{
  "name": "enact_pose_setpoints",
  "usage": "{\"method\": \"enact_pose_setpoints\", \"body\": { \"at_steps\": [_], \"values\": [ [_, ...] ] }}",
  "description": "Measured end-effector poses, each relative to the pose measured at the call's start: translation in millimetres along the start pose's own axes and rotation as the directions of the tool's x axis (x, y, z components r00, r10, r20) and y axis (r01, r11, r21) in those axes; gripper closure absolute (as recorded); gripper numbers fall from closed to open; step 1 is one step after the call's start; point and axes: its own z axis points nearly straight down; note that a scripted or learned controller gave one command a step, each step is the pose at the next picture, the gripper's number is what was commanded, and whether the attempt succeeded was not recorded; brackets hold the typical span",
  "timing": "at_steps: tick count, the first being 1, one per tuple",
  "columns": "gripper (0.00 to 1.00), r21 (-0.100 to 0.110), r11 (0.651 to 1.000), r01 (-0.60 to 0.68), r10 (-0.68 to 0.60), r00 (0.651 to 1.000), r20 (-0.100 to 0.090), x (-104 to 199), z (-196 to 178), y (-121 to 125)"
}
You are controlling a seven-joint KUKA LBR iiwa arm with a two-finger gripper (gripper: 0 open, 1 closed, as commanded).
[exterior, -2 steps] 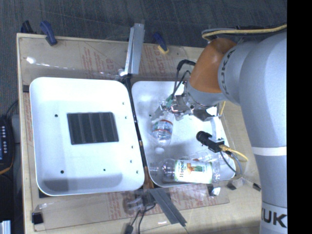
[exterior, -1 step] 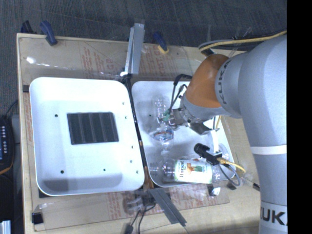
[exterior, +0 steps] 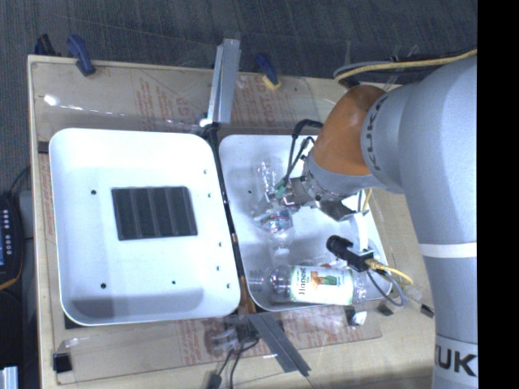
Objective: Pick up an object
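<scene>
Gripper (exterior: 285, 199) low in right bin (exterior: 243, 156), over clear glass (exterior: 272, 217). Grip state: cannot tell. Bottle (exterior: 320, 285) nearer camera, long axis left-right along bin's near wall.

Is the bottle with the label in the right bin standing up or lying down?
Lying down. The bottle rests on its side along the near wall of the right bin, its label facing up.

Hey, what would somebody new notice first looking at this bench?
Probably the big grey arm with its orange band, reaching in from the right over the right bin. Next, the clear bottle with a green label lying on its side along that bin's near edge, and the dark slatted panel in the left bin.
</scene>
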Motion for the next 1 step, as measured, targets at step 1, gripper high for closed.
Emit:
{"method": "enact_pose_setpoints", "body": {
  "at_steps": [1],
  "values": [
    [1.0, -0.001, 1.0, -0.03, 0.03, 1.0, -0.001, 30.2, -100.7, 53.2]
  ]
}}
